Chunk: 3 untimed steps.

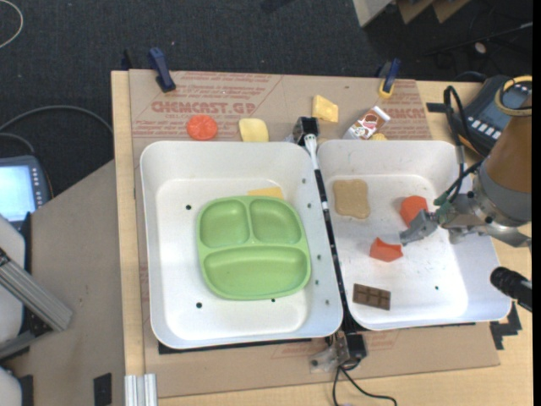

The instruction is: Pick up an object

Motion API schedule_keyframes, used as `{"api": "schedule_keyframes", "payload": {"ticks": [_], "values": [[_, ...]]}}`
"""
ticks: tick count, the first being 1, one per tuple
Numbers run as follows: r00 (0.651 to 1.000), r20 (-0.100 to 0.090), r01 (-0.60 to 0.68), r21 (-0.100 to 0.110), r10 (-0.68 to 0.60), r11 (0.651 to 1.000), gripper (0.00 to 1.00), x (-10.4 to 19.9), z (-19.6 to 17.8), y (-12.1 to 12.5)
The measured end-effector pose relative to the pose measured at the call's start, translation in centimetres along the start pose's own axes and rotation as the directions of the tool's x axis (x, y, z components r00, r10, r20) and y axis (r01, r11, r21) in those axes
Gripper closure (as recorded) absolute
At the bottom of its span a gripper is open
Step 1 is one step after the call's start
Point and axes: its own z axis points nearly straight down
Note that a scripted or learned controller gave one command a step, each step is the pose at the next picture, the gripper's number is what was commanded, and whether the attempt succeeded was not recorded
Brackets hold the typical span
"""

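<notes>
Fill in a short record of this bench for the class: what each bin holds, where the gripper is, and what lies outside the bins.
left bin: green divided plate, yellow piece at its far edge
right bin: tan slice, two orange-red pieces, brown bar
gripper: over right bin, between the two orange-red pieces
behind bins: red disc, two yellow pieces, small packet

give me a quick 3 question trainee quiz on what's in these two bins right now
1. True or false: the green divided plate lies in the right bin.
2. Which item lies nearest the front edge of the right bin?
A. tan toast slice
B. brown chocolate bar
C. orange piece
3. Fill in: the hand sits between the orange piece and the ____ wedge.

Key
1. False: it lies in the left bin.
2. B
3. red
</notes>
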Motion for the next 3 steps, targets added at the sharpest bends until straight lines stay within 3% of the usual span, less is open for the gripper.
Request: {"api": "schedule_keyframes", "payload": {"ticks": [1,2,3], "values": [[1.000,-0.003,0.004,0.005,-0.004,1.000,0.00,4.5,6.0,2.3],[1.000,-0.002,-0.001,0.006,0.001,1.000,0.00,3.7,11.4,2.8],[1.000,0.000,-0.001,-0.002,0.001,1.000,1.00,3.7,10.1,3.0]]}}
